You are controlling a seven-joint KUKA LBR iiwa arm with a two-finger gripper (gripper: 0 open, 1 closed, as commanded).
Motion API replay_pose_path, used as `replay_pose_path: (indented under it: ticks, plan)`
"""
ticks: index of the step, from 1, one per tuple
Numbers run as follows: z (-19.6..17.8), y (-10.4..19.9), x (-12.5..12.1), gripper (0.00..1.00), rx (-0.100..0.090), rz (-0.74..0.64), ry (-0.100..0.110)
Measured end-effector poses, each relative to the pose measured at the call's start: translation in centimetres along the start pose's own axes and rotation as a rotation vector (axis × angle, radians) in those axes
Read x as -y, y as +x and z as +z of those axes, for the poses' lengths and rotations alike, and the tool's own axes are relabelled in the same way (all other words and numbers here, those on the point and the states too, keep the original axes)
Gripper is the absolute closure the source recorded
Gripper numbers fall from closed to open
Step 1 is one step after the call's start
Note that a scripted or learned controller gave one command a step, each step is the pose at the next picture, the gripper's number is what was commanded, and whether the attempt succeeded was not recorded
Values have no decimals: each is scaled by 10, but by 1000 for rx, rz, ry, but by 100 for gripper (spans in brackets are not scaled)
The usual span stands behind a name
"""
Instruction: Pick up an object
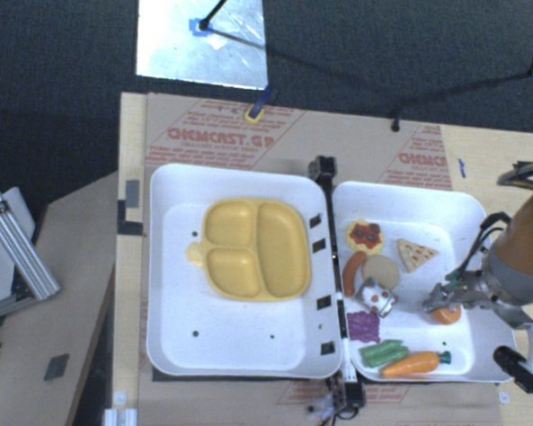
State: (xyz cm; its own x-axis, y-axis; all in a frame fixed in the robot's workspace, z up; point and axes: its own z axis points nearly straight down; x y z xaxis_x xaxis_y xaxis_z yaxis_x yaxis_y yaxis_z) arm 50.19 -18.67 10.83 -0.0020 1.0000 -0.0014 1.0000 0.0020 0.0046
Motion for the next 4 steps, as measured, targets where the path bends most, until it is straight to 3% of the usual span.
replay_pose_path:
  ticks: [2,3,4]
  plan:
    - [-108,1,-7,100,1,-3,-3]
    - [-117,1,-8,100,0,-3,1]
    - [-125,57,-21,100,-2,-8,1]
